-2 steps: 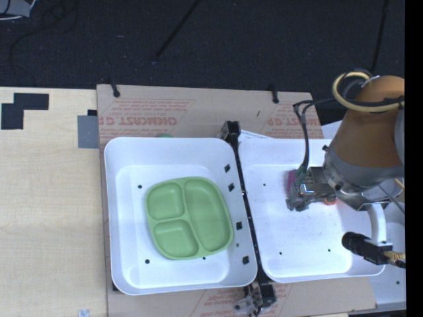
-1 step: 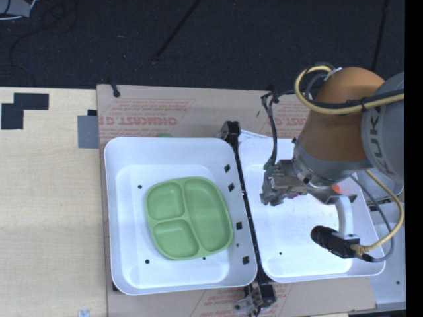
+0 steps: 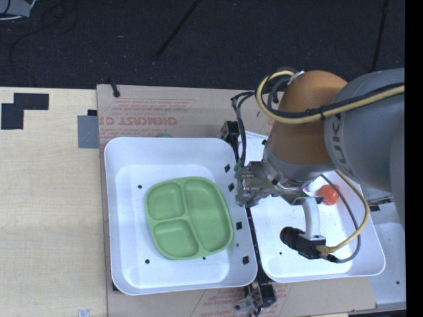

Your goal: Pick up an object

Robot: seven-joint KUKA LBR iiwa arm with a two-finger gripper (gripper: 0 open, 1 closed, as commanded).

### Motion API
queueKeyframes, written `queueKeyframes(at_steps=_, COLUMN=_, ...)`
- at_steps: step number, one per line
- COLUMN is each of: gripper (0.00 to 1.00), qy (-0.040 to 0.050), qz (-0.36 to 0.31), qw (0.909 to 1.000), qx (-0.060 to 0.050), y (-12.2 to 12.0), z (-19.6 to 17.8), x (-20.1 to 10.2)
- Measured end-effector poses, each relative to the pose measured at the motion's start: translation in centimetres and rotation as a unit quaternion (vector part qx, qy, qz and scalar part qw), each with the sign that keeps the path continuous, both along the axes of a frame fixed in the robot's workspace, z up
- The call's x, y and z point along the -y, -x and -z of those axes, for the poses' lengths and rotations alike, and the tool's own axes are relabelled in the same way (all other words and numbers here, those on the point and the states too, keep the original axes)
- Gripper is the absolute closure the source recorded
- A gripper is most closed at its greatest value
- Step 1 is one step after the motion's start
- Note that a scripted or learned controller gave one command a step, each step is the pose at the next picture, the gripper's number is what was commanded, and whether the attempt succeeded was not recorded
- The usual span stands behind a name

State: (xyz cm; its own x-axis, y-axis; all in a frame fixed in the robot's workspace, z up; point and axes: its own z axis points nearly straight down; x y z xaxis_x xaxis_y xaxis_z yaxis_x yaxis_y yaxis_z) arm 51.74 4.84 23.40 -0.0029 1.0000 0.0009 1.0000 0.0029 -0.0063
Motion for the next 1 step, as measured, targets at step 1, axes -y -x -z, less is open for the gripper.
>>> queueKeyframes(at_steps=1, gripper=1.00, qy=0.0001, qz=-0.001, qw=1.0000, qx=0.002, y=-1.65, z=-0.11, x=-4.37)
